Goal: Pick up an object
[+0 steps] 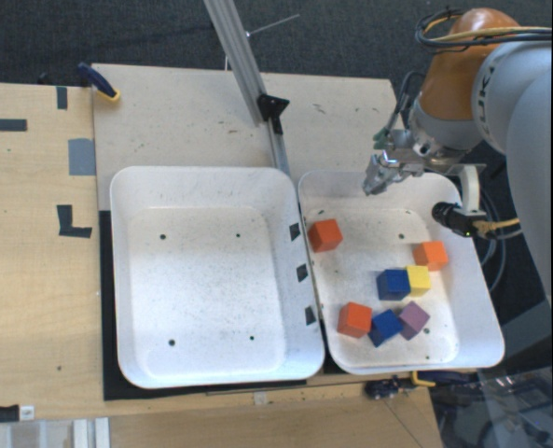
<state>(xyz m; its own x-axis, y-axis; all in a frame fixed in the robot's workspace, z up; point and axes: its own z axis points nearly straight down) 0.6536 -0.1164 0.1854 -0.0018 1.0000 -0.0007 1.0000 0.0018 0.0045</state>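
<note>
Camera view — gripper above right bin's far rim, opening unclear, nothing held — best lowered squarely over lone orange cube.

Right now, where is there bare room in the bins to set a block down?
The left bin has a bare floor from wall to wall. In the right bin, a free strip lies between the lone orange cube and the tool. Its lower right is crowded with the yellow cube, purple cube and their neighbours.
</note>
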